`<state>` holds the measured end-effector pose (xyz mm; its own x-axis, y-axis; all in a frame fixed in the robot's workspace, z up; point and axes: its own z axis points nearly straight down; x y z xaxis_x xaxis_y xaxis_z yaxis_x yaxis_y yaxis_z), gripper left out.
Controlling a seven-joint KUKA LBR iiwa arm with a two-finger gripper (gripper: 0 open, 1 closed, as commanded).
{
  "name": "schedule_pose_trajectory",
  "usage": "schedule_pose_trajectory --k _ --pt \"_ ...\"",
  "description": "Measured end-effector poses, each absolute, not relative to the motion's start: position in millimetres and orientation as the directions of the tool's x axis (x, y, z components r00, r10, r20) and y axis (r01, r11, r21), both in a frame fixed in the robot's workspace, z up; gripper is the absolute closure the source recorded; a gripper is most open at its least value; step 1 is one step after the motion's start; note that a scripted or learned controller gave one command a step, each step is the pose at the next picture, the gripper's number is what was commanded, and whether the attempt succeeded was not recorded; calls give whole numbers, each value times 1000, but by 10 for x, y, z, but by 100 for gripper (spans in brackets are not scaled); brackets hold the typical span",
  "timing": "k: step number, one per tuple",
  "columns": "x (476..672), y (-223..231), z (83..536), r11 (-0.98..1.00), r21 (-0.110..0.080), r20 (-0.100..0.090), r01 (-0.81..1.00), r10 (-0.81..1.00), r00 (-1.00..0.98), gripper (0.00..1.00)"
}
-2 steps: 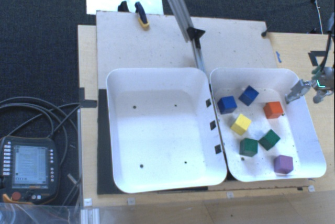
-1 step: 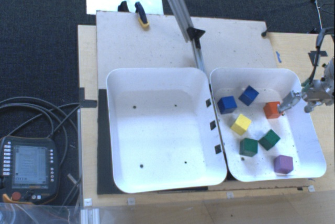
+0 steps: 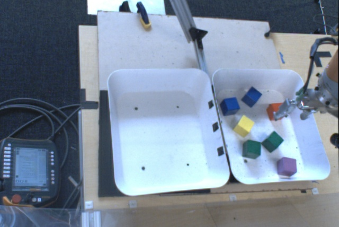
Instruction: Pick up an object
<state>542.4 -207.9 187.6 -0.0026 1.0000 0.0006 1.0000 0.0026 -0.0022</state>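
1. The tool (image 3: 290, 108) sits low over the right bin (image 3: 312, 165), at its right side, with the arm coming in from the right edge of the view; whether it is wide or narrow I cannot tell, since the tip is small and blurred against the white wall

2. The nearest candidate is the orange block (image 3: 273, 110), touching or just beside the tool tip on its left; nothing shows clearly gripped, so treat the pick as not yet made

3. Judged from this pose, the step in hand is closing in on that orange block; the tool should be centred over it before closing, not off to one edge, or the block will likely squirt sideways

4. Other pieces lie in the same bin: two blue blocks (image 3: 252, 96) and (image 3: 230, 105) toward the far left, a yellow block (image 3: 244, 125) in the middle, two green blocks (image 3: 273, 141) and (image 3: 251, 149) below it, and a purple block (image 3: 286, 166) near the front corner

5. The orange block stands apart from the nearer green block, so there is room to descend without nudging neighbours

6. The bin's right wall is close behind the tool; a straight vertical lift looks safer than dragging outward

7. The left bin (image 3: 122, 93) on the desk (image 3: 233, 40) holds no blocks, so nothing there needs attention

8. Lift slowly and confirm the block rises with the tool
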Motion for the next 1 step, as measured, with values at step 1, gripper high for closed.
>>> schedule_pose_trajectory --k 1 --pt "5337 -2138 1334 1 -4 1 1000 1000 -1 0"
